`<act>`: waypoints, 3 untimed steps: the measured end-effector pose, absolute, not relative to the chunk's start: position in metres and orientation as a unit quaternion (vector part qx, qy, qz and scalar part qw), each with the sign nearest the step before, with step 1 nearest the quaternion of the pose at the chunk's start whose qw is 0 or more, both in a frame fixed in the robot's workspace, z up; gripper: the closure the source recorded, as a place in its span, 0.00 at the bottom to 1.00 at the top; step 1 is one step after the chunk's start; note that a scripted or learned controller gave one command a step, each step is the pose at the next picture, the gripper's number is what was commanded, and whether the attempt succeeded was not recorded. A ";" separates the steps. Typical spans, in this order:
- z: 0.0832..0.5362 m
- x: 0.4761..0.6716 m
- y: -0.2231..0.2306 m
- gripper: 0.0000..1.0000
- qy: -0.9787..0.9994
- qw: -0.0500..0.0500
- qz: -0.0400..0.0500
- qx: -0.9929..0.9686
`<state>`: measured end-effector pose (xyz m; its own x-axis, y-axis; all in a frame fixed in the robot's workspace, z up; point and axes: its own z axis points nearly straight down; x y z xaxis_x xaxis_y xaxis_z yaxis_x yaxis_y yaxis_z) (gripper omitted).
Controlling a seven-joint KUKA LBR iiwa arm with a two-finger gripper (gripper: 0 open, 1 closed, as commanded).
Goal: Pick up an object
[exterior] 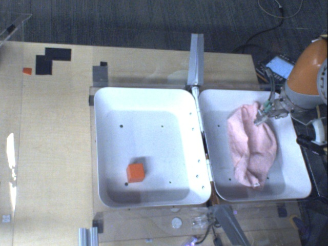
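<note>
Your nearest candidate for the pick is the crumpled pale pink cloth (251, 146), lying in the right-hand shallow white bin (302, 186). It spreads from the bin's upper middle down toward its lower middle, bunched into soft folds, with its top edge near the far wall and its lower end short of the near wall.

The two-finger gripper (265, 113) sits right at the cloth's upper right corner, its metal tips down against the fabric there. You cannot tell from this angle whether the tips are spread or closed, nor whether any fabric is caught between them; the cloth lies flat in the bin and none of it looks lifted.

Behind the gripper, the grey arm with its orange band (307, 73) comes in from the right, above the bin's upper right corner.

The other object you could go for is a small orange cube (136, 172), resting on the floor of the left-hand shallow white bin (102, 137), in its lower left part, well apart from the gripper.

The two bins stand side by side, touching along a grey metal divider rail (196, 60), on a light wooden bench (51, 152). At the bench's far left corner you see black rectangular markers (51, 59) and a small orange square (27, 71).
</note>
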<state>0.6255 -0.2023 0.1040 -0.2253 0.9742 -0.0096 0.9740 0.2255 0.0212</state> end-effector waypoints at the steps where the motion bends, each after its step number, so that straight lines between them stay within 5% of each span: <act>1: 0.104 0.626 -0.202 0.00 0.783 0.011 0.005 0.622; 2: 0.090 0.629 -0.168 0.00 0.830 0.005 0.002 0.558; 3: 0.104 0.633 -0.168 1.00 0.830 0.011 0.005 0.557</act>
